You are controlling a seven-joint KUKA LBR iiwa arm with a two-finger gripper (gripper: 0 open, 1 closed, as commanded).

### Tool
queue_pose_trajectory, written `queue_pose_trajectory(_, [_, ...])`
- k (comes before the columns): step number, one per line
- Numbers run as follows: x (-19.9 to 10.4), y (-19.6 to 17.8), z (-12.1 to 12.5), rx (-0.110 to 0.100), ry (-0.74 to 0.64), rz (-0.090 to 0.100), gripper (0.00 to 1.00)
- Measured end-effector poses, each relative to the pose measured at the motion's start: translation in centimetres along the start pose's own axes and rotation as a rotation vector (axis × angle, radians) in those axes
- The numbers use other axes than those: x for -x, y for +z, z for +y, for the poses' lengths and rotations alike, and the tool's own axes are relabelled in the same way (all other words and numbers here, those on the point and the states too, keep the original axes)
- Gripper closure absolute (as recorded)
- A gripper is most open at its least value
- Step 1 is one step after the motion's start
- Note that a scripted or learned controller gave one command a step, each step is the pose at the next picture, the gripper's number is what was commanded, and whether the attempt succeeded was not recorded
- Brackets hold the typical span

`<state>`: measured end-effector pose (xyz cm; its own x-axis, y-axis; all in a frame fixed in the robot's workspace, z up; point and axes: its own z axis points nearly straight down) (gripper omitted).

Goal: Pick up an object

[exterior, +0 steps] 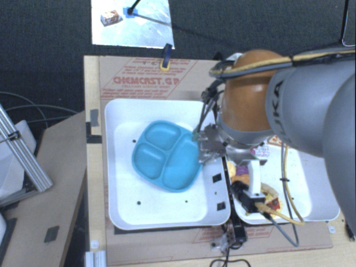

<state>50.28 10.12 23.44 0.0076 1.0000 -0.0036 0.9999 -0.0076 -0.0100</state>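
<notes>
Blue divided plate (pixel 167 161), solid colour, three compartments, in the white left bin (pixel 125 204). Right bin (pixel 317 207) also white, holds a mix of yellow, red and white items (pixel 261 196). Arm (pixel 311 104) grey with an orange-brown band (pixel 250 93). Cardboard sheet (pixel 144 77) under the bins is tan with red lettering. Silvery reflective panel (pixel 133 15) at top, floor dark.

One fixed overhead camera, slanted down on both bins (pixel 119 204).
</notes>
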Motion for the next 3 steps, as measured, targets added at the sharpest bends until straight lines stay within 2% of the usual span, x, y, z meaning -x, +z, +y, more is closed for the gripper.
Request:
queue_pose_trajectory(1, [5.1, -16.1, -1.0, 0.029, -0.004, 0.006, 1.0])
queue_pose_trajectory(2, [-0.3, -8.1, 2.9, 0.007, -0.015, 0.004, 1.0])
queue_pose_trajectory(3, [0.0, -9.6, 2.9, 0.013, -0.016, 0.004, 1.0])
